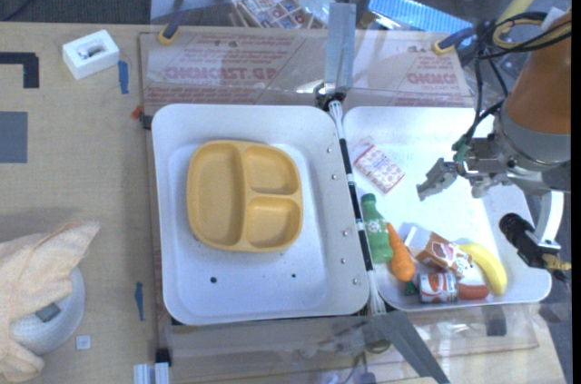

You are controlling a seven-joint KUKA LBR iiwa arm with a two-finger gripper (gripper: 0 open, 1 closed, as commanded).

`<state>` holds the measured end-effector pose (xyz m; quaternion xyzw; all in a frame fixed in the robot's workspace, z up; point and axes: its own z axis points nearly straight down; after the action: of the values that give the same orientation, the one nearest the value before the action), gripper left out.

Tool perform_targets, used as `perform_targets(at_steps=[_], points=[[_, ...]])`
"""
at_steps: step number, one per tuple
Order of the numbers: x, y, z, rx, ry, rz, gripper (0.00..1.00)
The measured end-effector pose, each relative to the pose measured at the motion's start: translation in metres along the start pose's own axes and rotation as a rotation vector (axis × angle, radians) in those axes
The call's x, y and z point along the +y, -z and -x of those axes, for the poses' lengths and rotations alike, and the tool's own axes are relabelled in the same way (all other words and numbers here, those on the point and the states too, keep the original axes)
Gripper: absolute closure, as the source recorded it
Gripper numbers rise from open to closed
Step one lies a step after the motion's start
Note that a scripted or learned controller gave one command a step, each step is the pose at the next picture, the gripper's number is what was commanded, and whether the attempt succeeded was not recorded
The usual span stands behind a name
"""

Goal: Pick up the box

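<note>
Camera view showed the gripper [442, 177] hanging over the right bin [536, 287] with fingers spread, pinching nothing. The box [378, 167] lay flat near that bin's left wall, just left of the gripper. A yellow plate [243, 194] sat in the left bin [182, 282].

I see bright even overhead light | glare washes right bin [508, 291] floor beneath gripper [445, 178] | soft shadows | gripper slightly blurred.

The arm [545, 92] runs off the right edge. The can [438, 285] lies partly hidden beneath the box [445, 254].
</note>
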<state>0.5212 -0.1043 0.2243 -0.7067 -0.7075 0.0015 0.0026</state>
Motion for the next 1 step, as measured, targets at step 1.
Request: perform_targets(at_steps=[1], points=[[0.0351, -0.1179, -0.0113, -0.002, 0.071, 0.004, 0.0]])
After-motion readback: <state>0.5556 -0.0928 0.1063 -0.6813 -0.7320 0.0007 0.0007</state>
